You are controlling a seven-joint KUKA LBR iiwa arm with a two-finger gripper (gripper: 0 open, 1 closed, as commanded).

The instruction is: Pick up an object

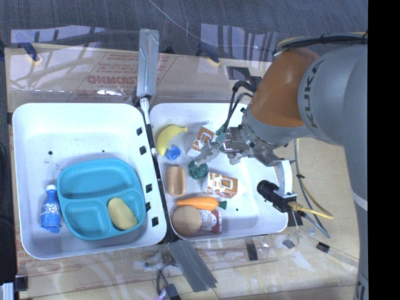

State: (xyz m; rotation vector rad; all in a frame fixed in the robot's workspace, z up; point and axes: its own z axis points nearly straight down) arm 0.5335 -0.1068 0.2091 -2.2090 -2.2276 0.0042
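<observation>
My gripper [207, 155] hangs low over the middle of the right bin [269, 220], reaching in from the right. Its tip is just above a small dark green object [198, 170]; whether it touches is unclear. Around it lie a yellow banana [169, 135], a small blue item [174, 153], an orange-and-white snack packet [201, 139], a tan bun-like piece [176, 180], a second orange-and-white packet [222, 184], an orange carrot [199, 202], a brown round object [184, 220] and a red-and-white packet [212, 220].
The left bin [37, 124] holds a blue divided tray [94, 192] with a yellow lump [122, 212] in one compartment, and a blue bottle [50, 210] beside it. The arm's grey and orange body [294, 99] covers the right bin's far right corner. Cables [306, 208] trail at right.
</observation>
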